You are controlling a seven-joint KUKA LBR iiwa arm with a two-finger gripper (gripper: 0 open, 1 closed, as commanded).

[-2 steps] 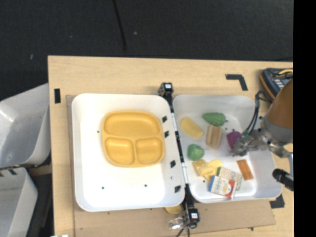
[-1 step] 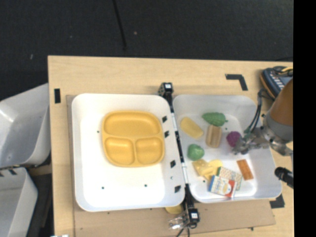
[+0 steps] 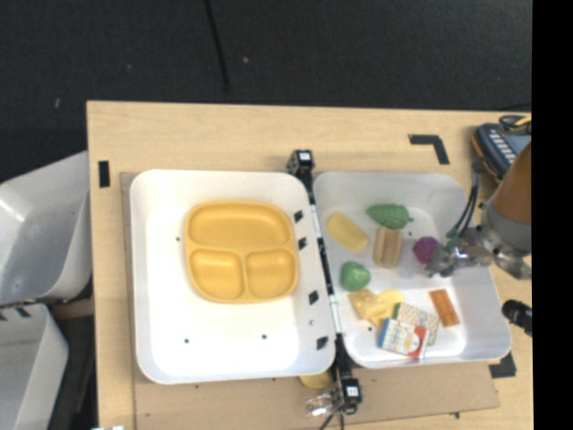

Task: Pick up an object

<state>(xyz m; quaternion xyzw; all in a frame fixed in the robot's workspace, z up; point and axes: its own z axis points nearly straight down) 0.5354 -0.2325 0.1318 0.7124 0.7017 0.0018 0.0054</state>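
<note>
A pale wooden bench (image 3: 224,137) carries two shallow white bins; the left bin (image 3: 161,330) holds a yellow three-compartment plastic tray (image 3: 240,249). The grey arm's two-finger gripper (image 3: 445,260) hangs low at the right bin's (image 3: 479,343) three o'clock edge, just beside a small purple rounded toy (image 3: 425,248); whether it is spread or pressed together I cannot tell. A tan wooden cylinder (image 3: 388,246) lies near the toy's nine o'clock. The toy looks the likely target; being rounded, it could roll aside from a glancing touch.
</note>
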